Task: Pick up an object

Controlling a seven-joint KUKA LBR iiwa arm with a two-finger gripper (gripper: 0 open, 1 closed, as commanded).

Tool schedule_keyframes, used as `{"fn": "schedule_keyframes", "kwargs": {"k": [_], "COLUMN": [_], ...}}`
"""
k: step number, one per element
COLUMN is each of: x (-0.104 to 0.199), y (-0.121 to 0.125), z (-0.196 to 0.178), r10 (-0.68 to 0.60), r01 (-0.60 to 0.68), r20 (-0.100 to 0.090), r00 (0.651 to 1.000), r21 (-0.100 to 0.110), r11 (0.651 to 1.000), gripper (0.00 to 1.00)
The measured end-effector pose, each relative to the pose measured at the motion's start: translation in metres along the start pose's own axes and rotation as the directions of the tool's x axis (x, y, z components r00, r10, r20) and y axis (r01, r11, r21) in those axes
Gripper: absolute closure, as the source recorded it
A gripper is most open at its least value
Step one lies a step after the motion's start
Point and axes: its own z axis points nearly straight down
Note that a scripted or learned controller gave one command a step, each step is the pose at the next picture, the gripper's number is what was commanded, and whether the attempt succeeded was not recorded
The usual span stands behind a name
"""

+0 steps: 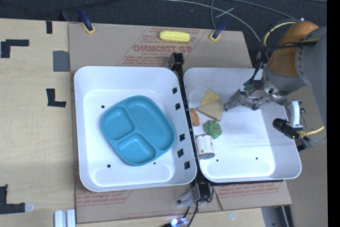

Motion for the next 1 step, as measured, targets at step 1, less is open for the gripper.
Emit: {"fn": "schedule_keyframes", "kwargs": {"k": [1], "x": [-0.0002], "y": [0.0016], "z": [-0.0140], "r10": [-0.001], "r01": [0.001], "r20": [0.001], "r00": [1.000], "r21": [-0.004], "r11": [1.000], "gripper": [1.00]}}
